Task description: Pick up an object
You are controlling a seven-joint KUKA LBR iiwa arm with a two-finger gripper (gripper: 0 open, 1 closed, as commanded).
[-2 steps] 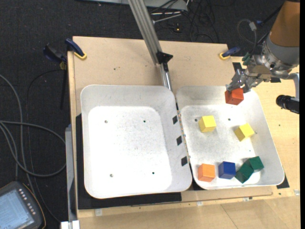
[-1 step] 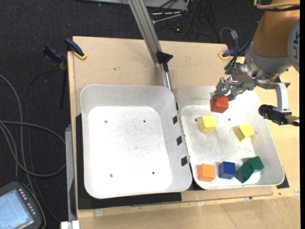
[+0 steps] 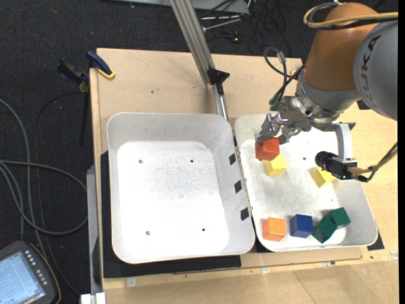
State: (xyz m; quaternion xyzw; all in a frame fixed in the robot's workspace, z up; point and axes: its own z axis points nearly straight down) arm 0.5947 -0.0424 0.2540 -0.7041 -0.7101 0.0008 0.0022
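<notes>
My gripper (image 3: 272, 138) hangs over the upper left part of the right bin (image 3: 288, 198). A red-orange block (image 3: 267, 149) sits between its fingertips, and the fingers are closed on its top. The block overlaps a yellow block (image 3: 275, 166) lying just below it. A second yellow block (image 3: 321, 177) lies at the right, partly behind a black part of the arm (image 3: 330, 162). Along the bin's front lie an orange block (image 3: 274, 228), a blue block (image 3: 302, 225) and two green blocks (image 3: 326, 229) (image 3: 340, 216).
The left bin (image 3: 115, 132) stands beside the right one, sharing a raised wall with black clips (image 3: 239, 185). A metal pole (image 3: 193, 33) slants in from the top to the bins' back edge. Cables and a clamp (image 3: 95, 62) lie off the bench at left.
</notes>
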